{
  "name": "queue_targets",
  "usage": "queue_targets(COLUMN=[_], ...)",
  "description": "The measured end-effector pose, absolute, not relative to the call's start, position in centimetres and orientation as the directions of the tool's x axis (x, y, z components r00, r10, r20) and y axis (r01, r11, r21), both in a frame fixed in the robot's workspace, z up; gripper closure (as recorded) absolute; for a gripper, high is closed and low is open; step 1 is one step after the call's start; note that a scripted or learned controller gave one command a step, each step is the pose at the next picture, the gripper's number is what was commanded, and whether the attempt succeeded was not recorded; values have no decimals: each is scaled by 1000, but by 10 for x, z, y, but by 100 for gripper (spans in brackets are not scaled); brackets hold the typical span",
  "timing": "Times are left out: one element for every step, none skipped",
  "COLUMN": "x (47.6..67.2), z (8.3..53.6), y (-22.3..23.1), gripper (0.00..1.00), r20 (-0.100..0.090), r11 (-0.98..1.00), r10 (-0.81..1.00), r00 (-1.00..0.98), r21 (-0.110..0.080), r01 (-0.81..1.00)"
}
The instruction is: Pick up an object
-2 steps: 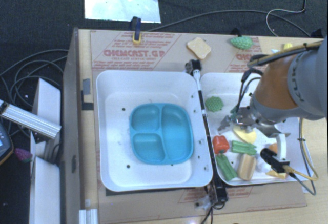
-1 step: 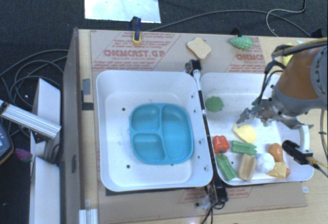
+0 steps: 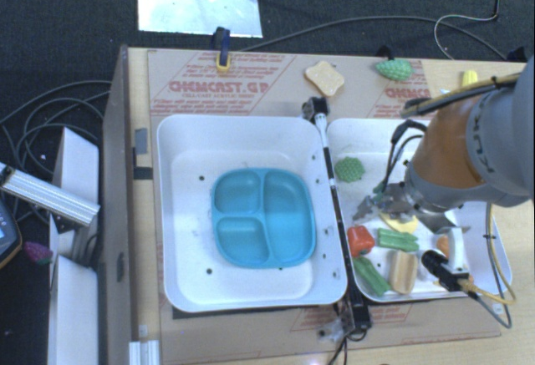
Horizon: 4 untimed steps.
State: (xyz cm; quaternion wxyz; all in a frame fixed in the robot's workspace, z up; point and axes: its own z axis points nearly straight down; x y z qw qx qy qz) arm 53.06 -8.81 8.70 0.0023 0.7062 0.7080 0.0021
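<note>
The right bin [image 3: 368,134] holds several toy foods. A green round piece [image 3: 349,169] lies at its left wall. Lower down sit a red pepper [image 3: 360,240], a green bean-like piece [image 3: 398,240], another green piece [image 3: 372,276] and a tan bread piece [image 3: 403,271]. A yellow piece [image 3: 402,224] lies partly under the gripper, and a small orange piece [image 3: 443,246] rests to the right. My gripper [image 3: 378,205] hangs low over the middle of this bin, just above the yellow piece and the pepper. The arm's wrist covers the bin's right part.
The left bin [image 3: 180,138] holds a blue divided plate [image 3: 263,217]. On the bench behind the bins lie a toast slice [image 3: 324,78], a green toy [image 3: 394,68] and a yellow toy [image 3: 469,78]. Cables trail along the right bin's lower right edge.
</note>
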Motion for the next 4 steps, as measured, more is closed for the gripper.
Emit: queue_targets(x=[509, 605, 549, 539], z=[85, 145, 163, 159], y=[-127, -155, -151, -207], gripper=[0, 0, 0, 0], r20=[-3, -2, -1, -2], r11=[0, 4, 2, 1], r10=[1000, 1000, 1000, 1000], r00=[0, -4, -2, -1], r21=[4, 5, 2, 2], r01=[1000, 1000, 1000, 1000])
